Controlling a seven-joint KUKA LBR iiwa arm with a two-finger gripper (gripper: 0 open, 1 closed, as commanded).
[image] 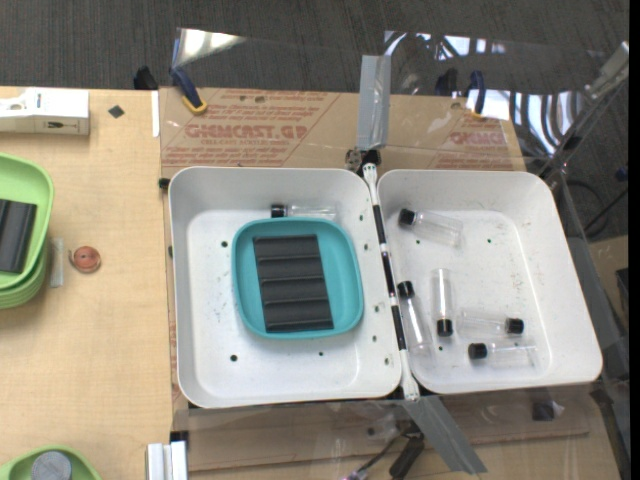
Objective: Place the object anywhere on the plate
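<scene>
A teal square plate (245, 280) lies in the middle of the left white bin (210, 353). A black ribbed block (292, 283) rests on the plate. One clear tube with a black cap (300, 211) lies in the left bin just behind the plate, touching the bin floor. Several more clear capped tubes lie in the right bin (510, 258): one at the back left (432, 226), one upright in the picture near the middle (441, 304), one along the divider (408, 315), and two at the front (497, 324) (503, 354).
A green tray (22, 230) holding a dark item sits at the left edge of the bench. Near it are a small orange disc (86, 259) and a white box (45, 114). Cardboard (300, 126) lies behind both bins.
</scene>
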